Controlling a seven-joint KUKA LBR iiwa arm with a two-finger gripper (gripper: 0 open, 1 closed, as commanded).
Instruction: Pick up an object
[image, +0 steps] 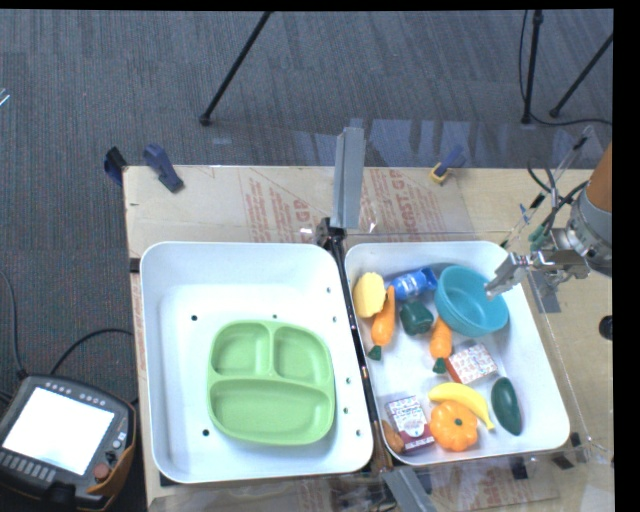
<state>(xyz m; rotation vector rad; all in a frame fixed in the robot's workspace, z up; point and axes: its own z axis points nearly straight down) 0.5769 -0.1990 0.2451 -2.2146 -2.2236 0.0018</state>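
The right bin (545, 345) holds several toy foods. Among them are a blue bowl (468, 302), a yellow lemon (369, 293), a blue can (410, 282), a dark green pepper (417, 318), two carrots (384, 320), a banana (460, 397), an orange pumpkin (455, 427), a dark green avocado (506, 405) and two small cartons (472, 362). My gripper (524, 286) hangs over the bin's right rim beside the bowl, open, with nothing between its fingers. One fingertip (497, 284) is over the bowl's right edge.
In the left bin (170, 300) lies a green divided plate (270, 383). A grey post (349, 180) stands behind the bins where they meet. Clamps sit on the bench's far edge, and a tablet lies on the floor at lower left.
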